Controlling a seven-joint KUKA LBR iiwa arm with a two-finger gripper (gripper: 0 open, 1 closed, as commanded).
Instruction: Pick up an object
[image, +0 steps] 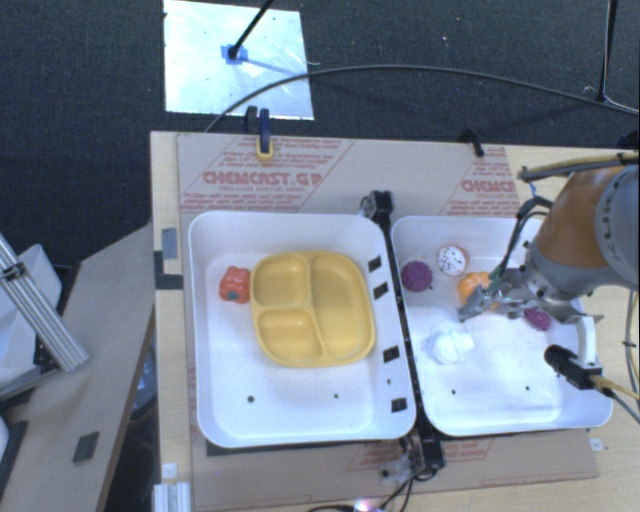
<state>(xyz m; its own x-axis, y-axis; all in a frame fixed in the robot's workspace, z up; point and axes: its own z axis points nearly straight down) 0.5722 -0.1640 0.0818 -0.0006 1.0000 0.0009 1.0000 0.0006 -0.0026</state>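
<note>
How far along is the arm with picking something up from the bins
Nothing looks picked up yet. The gripper is low in the right bin, beside the orange object, but nothing is clearly seen between its fingers. The purple ball, white lump and speckled ball lie loose. Grasping and lifting one object remains.

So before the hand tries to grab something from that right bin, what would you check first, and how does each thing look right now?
1. Hand is over the right bin: ok.
2. Something to grab lies near it, the orange object: ok.
3. Object sits between the hand's tips: cannot tell.
4. Neighbours stand apart from the target, the purple ball and speckled ball: ok.
5. White object lies apart from the hand: ok.
6. Hand already holds something: cannot tell.
</note>
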